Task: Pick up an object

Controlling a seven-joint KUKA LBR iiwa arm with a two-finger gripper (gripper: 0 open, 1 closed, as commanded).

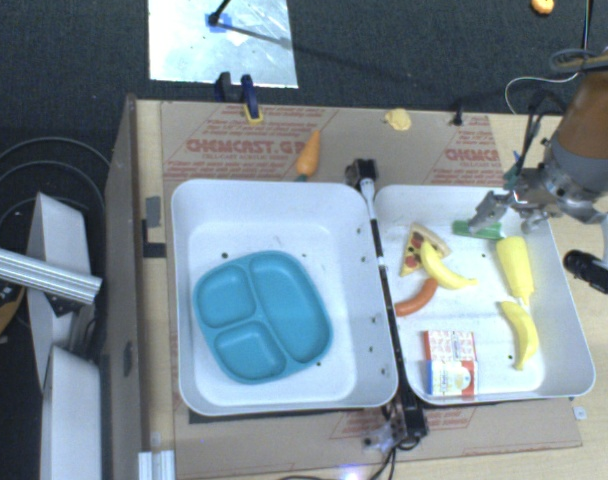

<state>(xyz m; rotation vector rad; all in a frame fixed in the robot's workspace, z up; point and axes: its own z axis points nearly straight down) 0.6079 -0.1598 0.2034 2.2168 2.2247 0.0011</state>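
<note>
Green object (pixel 480 231): a small flat green piece at the far edge of the right bin, lying on the bin floor just under the gripper's tips.
Gripper (pixel 496 208): metal, reaching in from the right over the far part of the right bin; whether it is spread or clenched cannot be told, and nothing visibly sits in its grasp.
Arm (pixel 592 138): grey with an orange band above the wrist, over the right bin's far right corner.
Right bin (pixel 574 368): shallow and white, holding the loose toy food.
Yellow corn cob (pixel 514 266): just right of the green object, lying lengthwise.
Bananas: one (pixel 446 270) near the bin's middle, touching a pizza slice (pixel 418 248); another (pixel 522 334) toward the near right.
Red sausage (pixel 416 298): beside the centre banana, by the left wall.
Small box (pixel 450 362): red and white, at the near edge.
Left bin (pixel 199 218): white — it holds a blue divided plate (pixel 262 314) with three compartments.
Tabletop (pixel 234 143): cardboard-covered; an orange carrot (pixel 308 154) lies behind the left bin.
</note>
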